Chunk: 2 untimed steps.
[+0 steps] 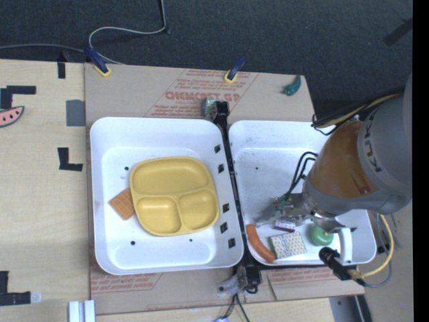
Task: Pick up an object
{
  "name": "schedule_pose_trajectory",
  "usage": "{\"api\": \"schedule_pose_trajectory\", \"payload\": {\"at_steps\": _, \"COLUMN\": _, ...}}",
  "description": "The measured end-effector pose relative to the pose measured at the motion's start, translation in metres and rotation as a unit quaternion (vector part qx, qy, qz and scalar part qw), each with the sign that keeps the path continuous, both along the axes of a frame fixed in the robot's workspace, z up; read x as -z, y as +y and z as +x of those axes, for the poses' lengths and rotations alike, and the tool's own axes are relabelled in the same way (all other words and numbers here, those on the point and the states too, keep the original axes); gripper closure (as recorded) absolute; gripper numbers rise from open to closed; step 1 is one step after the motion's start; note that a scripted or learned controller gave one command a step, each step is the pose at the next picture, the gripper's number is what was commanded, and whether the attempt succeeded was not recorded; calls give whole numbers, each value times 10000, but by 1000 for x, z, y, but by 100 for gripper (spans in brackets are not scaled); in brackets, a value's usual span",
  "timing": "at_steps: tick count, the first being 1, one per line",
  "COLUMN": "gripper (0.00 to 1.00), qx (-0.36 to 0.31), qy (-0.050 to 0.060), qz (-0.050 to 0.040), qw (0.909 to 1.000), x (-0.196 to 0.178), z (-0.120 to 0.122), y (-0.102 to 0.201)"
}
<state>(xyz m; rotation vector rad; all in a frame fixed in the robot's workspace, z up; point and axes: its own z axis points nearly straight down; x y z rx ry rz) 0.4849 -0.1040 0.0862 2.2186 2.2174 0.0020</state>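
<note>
In the left bin, a yellow divided plate lies flat, with a brown cracker tucked against its left edge. Across the divider, in the right bin, an orange sausage-shaped piece rests along the near wall, just beside a patterned card. My gripper hangs low just above these; whether it is open or closed, I cannot tell. A green round object sits right of the card, under my wrist.
</note>
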Motion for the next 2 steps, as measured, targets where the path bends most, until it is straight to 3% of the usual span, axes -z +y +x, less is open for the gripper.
{"api": "schedule_pose_trajectory", "payload": {"at_steps": 1, "gripper": 100, "qx": 7, "qy": 1, "qz": -6, "qw": 10000, "x": -9, "z": 0, "y": -1}}
{"api": "schedule_pose_trajectory", "payload": {"at_steps": 2, "gripper": 100, "qx": -13, "qy": 20, "qz": 12, "qw": 10000, "x": -164, "z": -1, "y": 60}}
